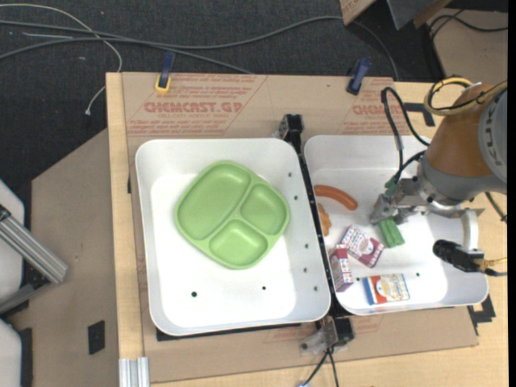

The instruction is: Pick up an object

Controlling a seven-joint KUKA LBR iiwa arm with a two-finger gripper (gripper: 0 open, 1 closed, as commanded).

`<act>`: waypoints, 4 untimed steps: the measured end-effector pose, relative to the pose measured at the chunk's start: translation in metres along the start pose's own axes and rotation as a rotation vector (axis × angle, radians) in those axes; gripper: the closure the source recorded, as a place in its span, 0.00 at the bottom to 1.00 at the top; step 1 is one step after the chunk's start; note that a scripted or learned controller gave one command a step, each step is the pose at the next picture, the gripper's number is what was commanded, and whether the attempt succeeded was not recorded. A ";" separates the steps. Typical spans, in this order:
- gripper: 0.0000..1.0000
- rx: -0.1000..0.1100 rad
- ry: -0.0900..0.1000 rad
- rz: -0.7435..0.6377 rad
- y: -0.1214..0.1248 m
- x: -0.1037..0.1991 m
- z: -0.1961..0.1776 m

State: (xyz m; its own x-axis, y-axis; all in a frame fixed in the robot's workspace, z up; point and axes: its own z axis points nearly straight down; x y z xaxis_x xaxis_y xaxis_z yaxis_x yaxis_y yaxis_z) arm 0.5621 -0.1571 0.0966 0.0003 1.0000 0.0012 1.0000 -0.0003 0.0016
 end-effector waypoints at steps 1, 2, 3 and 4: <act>1.00 -0.005 -0.003 -0.002 0.002 0.001 -0.065; 1.00 -0.007 -0.003 -0.002 0.000 0.001 -0.129; 1.00 -0.003 -0.002 -0.002 0.001 0.001 -0.156; 1.00 0.005 0.002 -0.006 -0.008 0.059 -0.142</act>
